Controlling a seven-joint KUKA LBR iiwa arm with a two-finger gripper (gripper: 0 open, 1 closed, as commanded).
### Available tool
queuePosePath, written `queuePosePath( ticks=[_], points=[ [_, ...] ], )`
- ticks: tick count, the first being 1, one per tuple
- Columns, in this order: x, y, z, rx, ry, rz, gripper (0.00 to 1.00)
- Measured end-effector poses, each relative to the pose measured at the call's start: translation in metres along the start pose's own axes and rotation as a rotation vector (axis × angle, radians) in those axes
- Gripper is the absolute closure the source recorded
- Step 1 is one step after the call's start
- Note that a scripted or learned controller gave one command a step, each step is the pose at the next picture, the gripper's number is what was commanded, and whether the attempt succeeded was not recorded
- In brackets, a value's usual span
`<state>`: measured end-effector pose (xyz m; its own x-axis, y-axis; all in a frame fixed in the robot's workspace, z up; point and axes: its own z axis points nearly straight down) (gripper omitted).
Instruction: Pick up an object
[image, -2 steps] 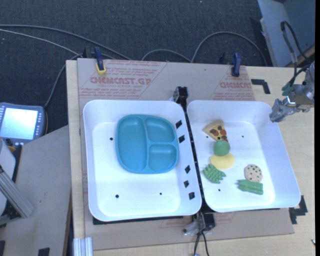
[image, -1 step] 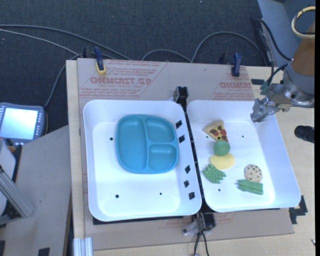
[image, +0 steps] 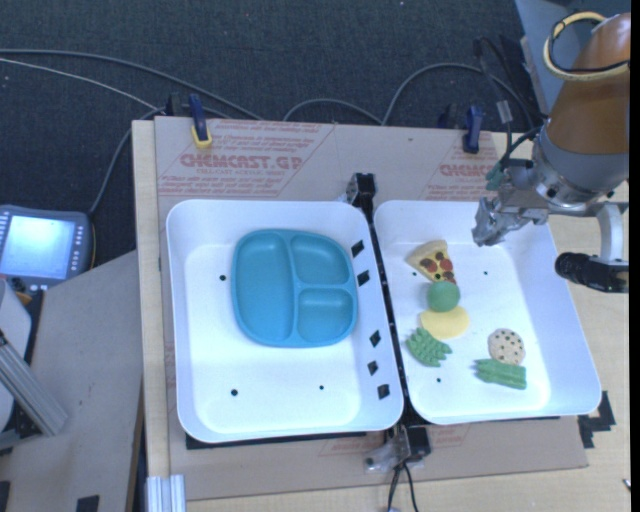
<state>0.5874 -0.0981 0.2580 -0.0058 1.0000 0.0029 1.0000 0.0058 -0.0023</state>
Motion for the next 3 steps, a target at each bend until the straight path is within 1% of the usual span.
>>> queuePosePath(
  ticks=[1, 2, 3],
  points=[
    [0.052, -0.005, 0.015, 0.002, 0.000, 0.000, 1.00],
    [0.095, -0.014, 0.023, 0.002, 0.000, 0.001, 1.00],
    [0.149, -0.024, 0.036, 0.002, 0.000, 0.000, 1.00]
  ],
)
